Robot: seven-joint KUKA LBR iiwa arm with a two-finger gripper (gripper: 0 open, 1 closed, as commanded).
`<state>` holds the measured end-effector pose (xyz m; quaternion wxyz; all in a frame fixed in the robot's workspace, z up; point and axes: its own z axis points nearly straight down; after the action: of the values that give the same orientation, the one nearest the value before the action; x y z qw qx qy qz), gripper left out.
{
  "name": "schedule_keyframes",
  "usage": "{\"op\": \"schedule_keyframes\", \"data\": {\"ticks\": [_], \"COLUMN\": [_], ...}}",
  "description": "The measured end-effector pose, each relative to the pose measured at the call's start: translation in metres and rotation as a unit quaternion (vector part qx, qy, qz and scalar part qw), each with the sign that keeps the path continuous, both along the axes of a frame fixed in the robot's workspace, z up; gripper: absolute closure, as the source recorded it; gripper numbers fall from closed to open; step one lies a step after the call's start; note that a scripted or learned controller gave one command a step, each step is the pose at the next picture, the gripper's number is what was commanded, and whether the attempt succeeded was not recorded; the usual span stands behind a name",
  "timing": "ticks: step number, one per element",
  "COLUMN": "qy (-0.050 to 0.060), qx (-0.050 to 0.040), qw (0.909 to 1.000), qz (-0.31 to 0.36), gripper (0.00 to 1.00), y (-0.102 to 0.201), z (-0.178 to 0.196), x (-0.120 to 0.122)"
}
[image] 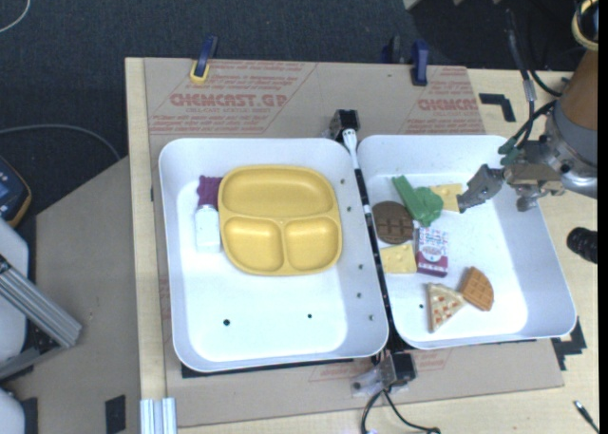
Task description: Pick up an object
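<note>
Two shallow white bins sit side by side on a bench topped with brown printed board. The left bin (190,328) holds a yellow divided tray (280,218) with one long compartment on its far side and two smaller ones on its near side. Tucked against the tray's left edge are a small purple item (208,188) and, just nearer, a white bottle (207,228) lying on its side. The right bin (532,280) holds a cluster of toy food toward its left half: a round brown cookie (392,221) by the dividing wall, a green piece (416,200) just to its right and slightly farther, and a pale yellow piece (446,197) touching the green one. Nearer the viewer lie a yellow cheese slice (399,258), a small maroon and white carton (432,251) beside it, a pizza slice (441,306) and a brown waffle piece (477,289). The gripper (494,188) reaches in from the right over the far part of the right bin, its dark fingers spread apart with nothing between them, the left fingertip just beside the pale yellow piece.
</note>
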<state>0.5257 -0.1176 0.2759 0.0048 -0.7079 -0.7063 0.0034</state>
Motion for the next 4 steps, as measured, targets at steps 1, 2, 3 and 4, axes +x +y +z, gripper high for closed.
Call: {"op": "schedule_keyframes", "data": {"ticks": [1,2,3,4], "qy": [-0.006,-0.003,-0.002,-0.002], "qx": [-0.0009,0.0000,0.0001,0.0004], "qw": [1.0000,1.0000,1.0000,1.0000], "qz": [0.001,0.001,0.000,0.001], "gripper": [0.00,0.00,0.00,0.00], "y": [0.000,0.005,0.000,0.010], "z": [0.006,-0.038,-0.083,-0.138], "x": [0.002,0.006,0.004,0.008]}}
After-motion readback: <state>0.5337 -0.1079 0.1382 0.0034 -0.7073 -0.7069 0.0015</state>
